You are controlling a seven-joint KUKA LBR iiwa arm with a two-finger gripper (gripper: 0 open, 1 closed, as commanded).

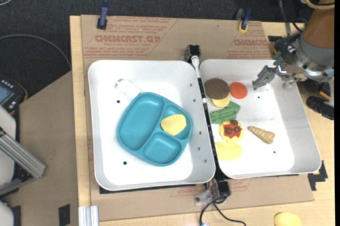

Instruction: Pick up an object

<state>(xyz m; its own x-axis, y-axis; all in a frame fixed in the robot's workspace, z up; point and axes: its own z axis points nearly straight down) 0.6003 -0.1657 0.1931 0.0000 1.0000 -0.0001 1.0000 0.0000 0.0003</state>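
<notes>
Blue clamps (103,14) on brown cardboard sheet (159,36)

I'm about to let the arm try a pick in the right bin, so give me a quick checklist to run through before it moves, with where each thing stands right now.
1. Claw is over the right bin: ok, near its upper right part.
2. Claw carries nothing: ok, no toy is between its fingers.
3. Finger opening: cannot tell at this size.
4. A target stands apart from others: ok, the cone lies alone; the orange disc touches the brown-and-yellow piece.
5. Crowding by the divider: not ok, the green piece, pizza toy and yellow piece sit tightly together.
6. Left bin: ok, the blue tray with its yellow toy is away from the arm.
</notes>
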